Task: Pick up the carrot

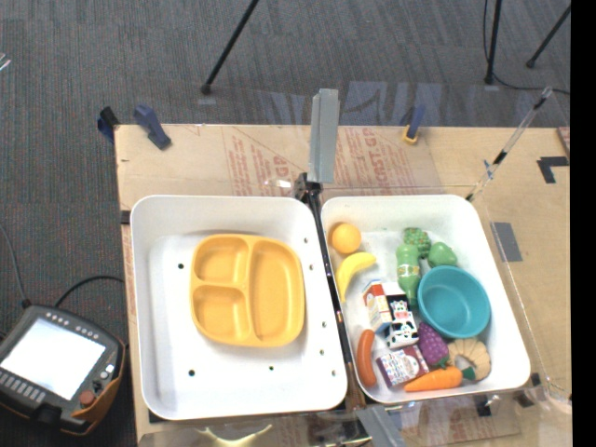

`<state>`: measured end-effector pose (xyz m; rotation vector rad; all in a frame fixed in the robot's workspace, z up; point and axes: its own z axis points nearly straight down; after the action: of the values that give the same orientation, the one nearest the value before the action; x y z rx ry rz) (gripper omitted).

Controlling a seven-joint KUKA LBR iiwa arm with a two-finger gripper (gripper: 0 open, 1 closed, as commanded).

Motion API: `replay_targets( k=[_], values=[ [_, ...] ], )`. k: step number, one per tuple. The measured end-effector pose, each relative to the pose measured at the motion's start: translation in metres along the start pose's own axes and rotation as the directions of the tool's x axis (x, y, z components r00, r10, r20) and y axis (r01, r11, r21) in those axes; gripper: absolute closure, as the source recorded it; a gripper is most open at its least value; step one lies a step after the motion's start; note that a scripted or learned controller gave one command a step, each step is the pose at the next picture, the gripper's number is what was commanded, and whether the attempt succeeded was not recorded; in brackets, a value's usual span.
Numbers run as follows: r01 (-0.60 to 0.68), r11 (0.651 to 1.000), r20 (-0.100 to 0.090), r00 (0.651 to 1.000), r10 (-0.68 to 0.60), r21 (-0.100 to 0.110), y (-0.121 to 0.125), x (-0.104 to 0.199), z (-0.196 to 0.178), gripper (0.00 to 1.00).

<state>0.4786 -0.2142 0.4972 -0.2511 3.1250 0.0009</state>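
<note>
The carrot (pixel 435 379) is a small orange toy with a green tip, lying flat near the front edge of the right bin (pixel 498 250). It rests beside a purple grape bunch (pixel 433 345) and a small printed carton (pixel 399 366). A tan shell-like toy (pixel 468 354) lies just behind its green end.
The right bin also holds a teal bowl (pixel 453 302), a banana (pixel 353 271), an orange (pixel 345 238), green vegetables (pixel 416 252), a red sausage (pixel 366 357) and small cartons (pixel 391 311). The left bin (pixel 158 250) holds a yellow divided plate (pixel 248 290). A tablet (pixel 56 366) sits at the lower left.
</note>
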Motion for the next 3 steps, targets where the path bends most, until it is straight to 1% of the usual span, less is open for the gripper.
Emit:
replay_targets(
  k=[3],
  values=[
    [-0.008, 1.000, 0.009, 1.000, 0.008, -0.001, -0.003, -0.004, -0.029, 1.00]
  ],
)
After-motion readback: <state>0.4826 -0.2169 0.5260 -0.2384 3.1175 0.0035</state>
